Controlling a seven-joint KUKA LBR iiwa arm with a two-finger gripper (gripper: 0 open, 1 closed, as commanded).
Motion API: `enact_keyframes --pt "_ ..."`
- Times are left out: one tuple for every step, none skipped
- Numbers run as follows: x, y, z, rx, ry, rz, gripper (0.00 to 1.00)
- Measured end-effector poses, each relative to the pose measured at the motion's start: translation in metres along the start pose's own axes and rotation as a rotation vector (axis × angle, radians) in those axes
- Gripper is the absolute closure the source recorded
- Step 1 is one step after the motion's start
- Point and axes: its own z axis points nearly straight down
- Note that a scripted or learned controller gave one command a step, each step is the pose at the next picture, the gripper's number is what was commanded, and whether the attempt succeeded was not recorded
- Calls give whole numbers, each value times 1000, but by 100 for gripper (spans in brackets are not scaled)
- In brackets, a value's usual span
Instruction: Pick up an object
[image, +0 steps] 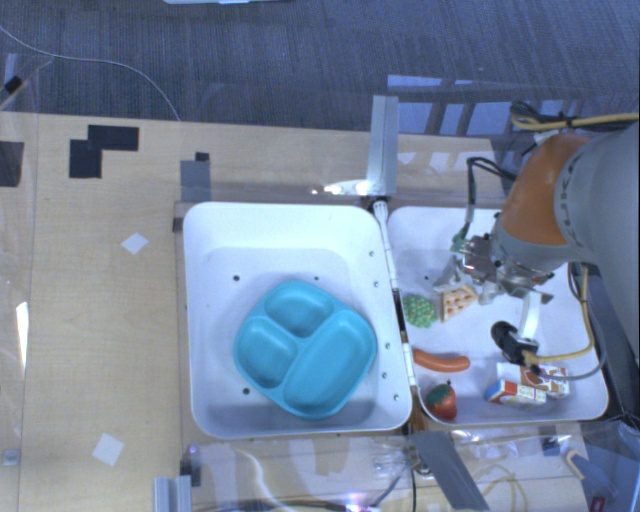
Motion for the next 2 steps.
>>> enact_keyframes --pt "34 40 -86 8 -1 -57 100" --pt "55 72 -85 10 -1 -33 100"
